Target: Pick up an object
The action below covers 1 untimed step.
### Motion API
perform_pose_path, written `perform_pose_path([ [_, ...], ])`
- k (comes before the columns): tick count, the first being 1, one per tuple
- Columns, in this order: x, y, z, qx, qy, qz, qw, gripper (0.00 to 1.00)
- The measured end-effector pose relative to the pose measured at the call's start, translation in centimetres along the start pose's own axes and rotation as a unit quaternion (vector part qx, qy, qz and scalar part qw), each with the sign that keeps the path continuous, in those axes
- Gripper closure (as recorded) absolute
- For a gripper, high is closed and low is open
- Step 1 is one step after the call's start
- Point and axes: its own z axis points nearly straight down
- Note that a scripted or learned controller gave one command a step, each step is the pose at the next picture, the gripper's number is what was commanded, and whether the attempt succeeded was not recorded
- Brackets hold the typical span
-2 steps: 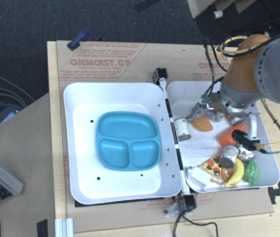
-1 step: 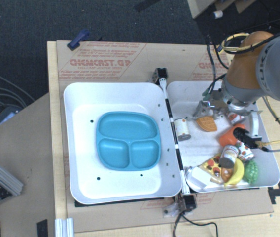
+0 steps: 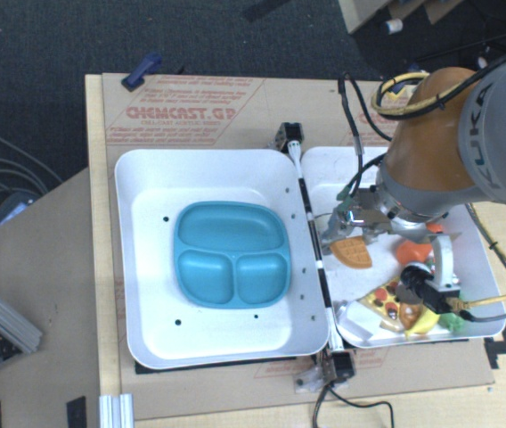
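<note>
Reaching in from the right, the arm (image 3: 449,141) covers the far part of the right bin (image 3: 320,169), its gripper (image 3: 346,224) low beside the divider between the bins; whether it is open or holding anything cannot be told. An orange wedge-shaped piece (image 3: 353,254) lies just near of it. More toy food (image 3: 400,306) crowds the bin's near right corner. The left bin (image 3: 137,239) holds a blue divided plate (image 3: 232,253), with bare white floor around it to each wall.
</note>
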Motion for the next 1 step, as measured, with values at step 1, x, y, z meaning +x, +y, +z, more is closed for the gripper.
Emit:
perform_pose_path([
  [1,1.13,-0.59,-6.46,-0.001,-0.001,0.000,1.0000,1.00],
])
